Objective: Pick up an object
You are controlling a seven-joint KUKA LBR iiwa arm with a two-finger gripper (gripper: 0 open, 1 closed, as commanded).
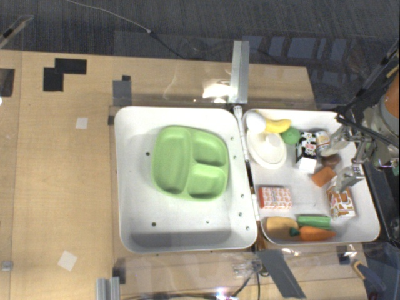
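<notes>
Jaws (340, 161) hang spread and empty over the right bin's (375, 230) clutter beside an orange block (323, 177), nothing lifted yet.

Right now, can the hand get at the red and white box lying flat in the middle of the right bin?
Probably yes. The hand sits over the right bin's far-right side, and the red and white box lies flat on bare bin floor with nothing on top; the orange block is between them, but apart from the box.

The bins (181, 239) looked like smooth white plastic with a soft sheen. The green plate (189, 162) seemed matt plastic. The bench (56, 186) was pale wood; the gripper (345, 160) shone like bare metal.
</notes>
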